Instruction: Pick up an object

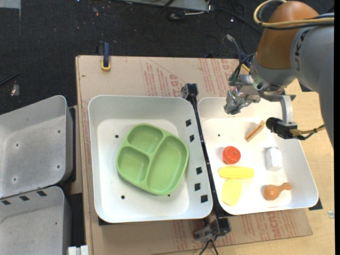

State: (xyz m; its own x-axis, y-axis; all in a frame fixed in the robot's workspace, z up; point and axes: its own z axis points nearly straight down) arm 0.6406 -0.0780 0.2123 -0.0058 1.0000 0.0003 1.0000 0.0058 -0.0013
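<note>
We see the arm bent in from the right, hand hanging over the right bin's far-left corner, its grip we cannot tell, nothing visibly held.

The right white plastic bin has open floor along its left and far-left parts. Its near half is crowded: a round red-orange piece, a yellow banana-shaped toy, a pale yellow oval piece, a small white block and a tan drumstick-shaped toy. A thin orange stick lies farther back.
</note>
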